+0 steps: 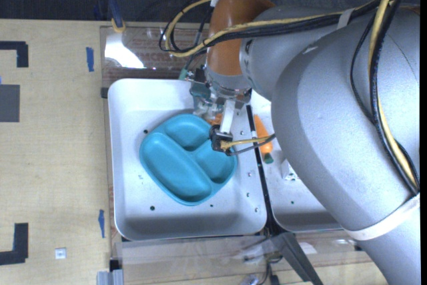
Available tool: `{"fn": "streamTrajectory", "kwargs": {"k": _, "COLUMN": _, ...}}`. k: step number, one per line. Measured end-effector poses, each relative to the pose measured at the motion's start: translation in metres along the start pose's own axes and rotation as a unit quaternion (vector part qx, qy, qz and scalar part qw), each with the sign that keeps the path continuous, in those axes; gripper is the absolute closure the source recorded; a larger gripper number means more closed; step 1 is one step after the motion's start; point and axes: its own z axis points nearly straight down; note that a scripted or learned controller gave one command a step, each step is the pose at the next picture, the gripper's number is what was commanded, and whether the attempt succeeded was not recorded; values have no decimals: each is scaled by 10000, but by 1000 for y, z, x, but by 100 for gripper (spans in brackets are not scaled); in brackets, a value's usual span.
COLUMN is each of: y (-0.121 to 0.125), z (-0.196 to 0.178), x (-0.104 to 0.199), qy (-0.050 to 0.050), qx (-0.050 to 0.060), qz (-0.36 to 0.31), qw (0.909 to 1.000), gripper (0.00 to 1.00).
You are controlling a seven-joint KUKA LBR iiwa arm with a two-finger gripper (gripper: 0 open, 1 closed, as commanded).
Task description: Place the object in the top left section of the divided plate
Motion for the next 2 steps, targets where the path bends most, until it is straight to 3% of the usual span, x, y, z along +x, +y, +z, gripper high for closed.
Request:
{"fn": "streamTrajectory", "kwargs": {"k": 1, "y": -90, "z": -31, "x": -6, "qy": -30, "qx": 72, "qz": 138, "qw": 9999, "gripper": 100}}
{"fn": "streamTrajectory", "kwargs": {"k": 2, "y": -13, "z": -90, "x": -62, "qy": -34, "qx": 56, "qz": -622, "qw": 9980, "gripper": 100}}
